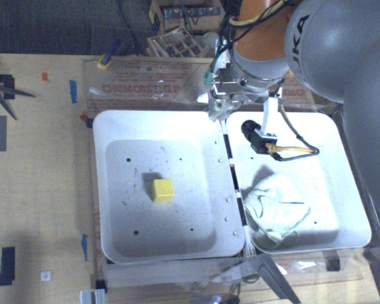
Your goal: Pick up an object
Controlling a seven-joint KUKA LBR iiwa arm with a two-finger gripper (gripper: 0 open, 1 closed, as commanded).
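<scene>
On the grey arm, just right of its orange band, the white letters "KA" can be read, cut off at the band's edge, while red print on the clear sheet left of that band is too blurred to read.

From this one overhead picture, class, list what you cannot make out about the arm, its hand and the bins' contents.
1. The robot's hand: blurred at the bins' far rim; its grip state is unreadable.
2. The grey arm: cut off by the top and right edges.
3. The crumpled white cloth: white on the white right bin; what lies under it is hidden.
4. The small yellow block: surface detail too small.
</scene>
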